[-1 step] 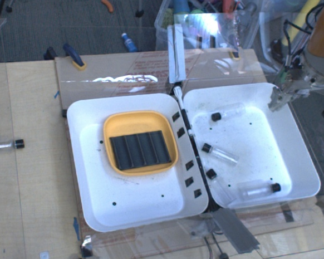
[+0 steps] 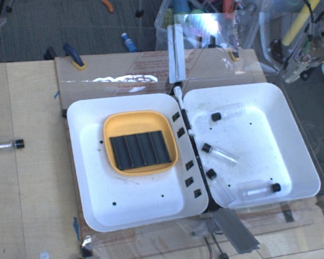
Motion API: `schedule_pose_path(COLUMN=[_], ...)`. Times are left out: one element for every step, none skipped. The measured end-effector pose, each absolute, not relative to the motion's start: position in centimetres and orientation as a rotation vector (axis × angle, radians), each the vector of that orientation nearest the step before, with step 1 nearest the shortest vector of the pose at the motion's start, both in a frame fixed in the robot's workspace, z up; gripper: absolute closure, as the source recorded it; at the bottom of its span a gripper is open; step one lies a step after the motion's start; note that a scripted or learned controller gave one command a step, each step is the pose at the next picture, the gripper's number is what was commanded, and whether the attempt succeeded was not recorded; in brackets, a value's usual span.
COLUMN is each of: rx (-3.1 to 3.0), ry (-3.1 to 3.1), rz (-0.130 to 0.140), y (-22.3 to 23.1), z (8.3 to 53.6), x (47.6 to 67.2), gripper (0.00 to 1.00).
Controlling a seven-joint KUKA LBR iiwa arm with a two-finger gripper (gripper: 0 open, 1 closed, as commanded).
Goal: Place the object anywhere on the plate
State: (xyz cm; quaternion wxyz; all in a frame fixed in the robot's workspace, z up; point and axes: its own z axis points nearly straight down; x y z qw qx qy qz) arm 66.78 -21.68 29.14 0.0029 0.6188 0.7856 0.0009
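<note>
Wooden bench [image 2: 24, 221] under it all, spreading out far to the left of the plate.

Left bin [image 2: 101, 209], white and shallow, all around the plate. Right bin [image 2: 286, 144], same kind, just right of the plate, touching the left bin along one edge.

Clear box [image 2: 219, 4] full of bright toys, well above and to the right of the plate, off the bench.

Yellow plate [image 2: 111, 124] with round corners, lying flat in the upper middle of the left bin. Dark pad [image 2: 140, 149] with ridges, lying on the plate and covering most of its floor.

Three clear tubes with black caps, all to the right of the plate, in the right bin, well apart from the plate:
- top tube [image 2: 230, 111], about level with the top rim of the plate.
- middle tube [image 2: 222, 155], tilted, nearest the plate.
- bottom tube [image 2: 256, 191], lower than the plate, near the front wall of the right bin.

Loose black cap [image 2: 211, 173], right of the plate, between the middle tube and the bottom tube; hard to tell if joined to a tube.

One more tube [image 2: 1, 146] far left of the plate, out on the bare bench.

Row of small black tabs [image 2: 180, 133] just right of the plate, along the edge where the bins meet.

Gripper: cannot tell if spread or pressed together.
</note>
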Motion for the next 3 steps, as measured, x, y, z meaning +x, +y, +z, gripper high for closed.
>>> schedule_pose_path(rx=[1.558,1.163,0.692], ry=[2.718,2.907,3.060], rz=[0.002,0.002,0.002], y=[-22.2,-22.1,-22.2], z=[35.3,43.6,43.7], x=[66.8,66.8,63.1], gripper=[1.00,1.00,1.00])
